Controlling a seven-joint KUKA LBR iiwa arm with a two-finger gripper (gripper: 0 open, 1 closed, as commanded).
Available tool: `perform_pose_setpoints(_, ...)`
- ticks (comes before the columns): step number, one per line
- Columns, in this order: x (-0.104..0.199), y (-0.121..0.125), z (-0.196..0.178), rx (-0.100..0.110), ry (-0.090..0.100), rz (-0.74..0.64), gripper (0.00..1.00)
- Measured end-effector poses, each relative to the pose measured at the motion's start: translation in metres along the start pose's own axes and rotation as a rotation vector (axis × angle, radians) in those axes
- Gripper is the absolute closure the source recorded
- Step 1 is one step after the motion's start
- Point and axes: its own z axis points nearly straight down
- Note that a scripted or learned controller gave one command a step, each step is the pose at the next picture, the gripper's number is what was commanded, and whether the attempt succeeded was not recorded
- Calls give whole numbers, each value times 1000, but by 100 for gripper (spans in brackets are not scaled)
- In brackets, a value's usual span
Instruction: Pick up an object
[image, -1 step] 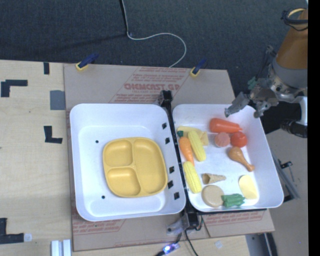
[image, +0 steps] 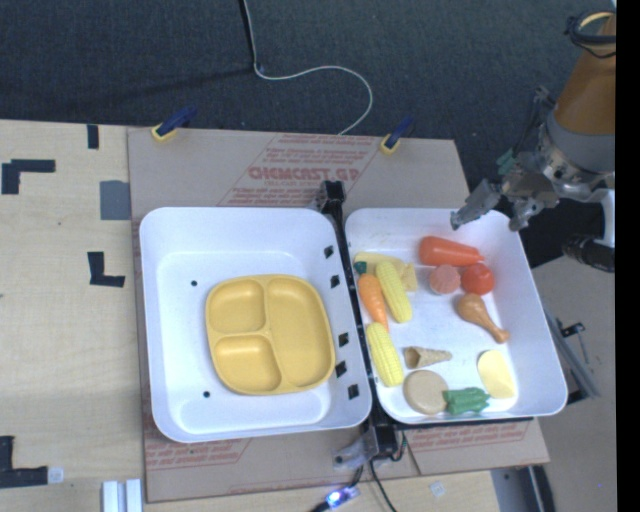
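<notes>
I count two white bins (image: 160, 300), one yellow divided plate (image: 268, 332), two corn cobs (image: 392, 290), one carrot (image: 373, 298), one drumstick (image: 481, 317).

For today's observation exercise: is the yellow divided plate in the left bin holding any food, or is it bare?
Bare. The yellow divided plate shows plain yellow in all three compartments; the toy foods lie in the right bin.

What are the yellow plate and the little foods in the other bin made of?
The yellow plate looks like moulded plastic: one even colour, soft sheen, rounded compartment ridges. The foods, such as the corn cob and the drumstick, seem to be toy plastic too, with flat bright colours and smooth surfaces; rubber can't be ruled out.
</notes>
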Motion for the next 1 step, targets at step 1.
perform_pose_setpoints(1, 6, 8, 62, 5, 1, -2, 0)
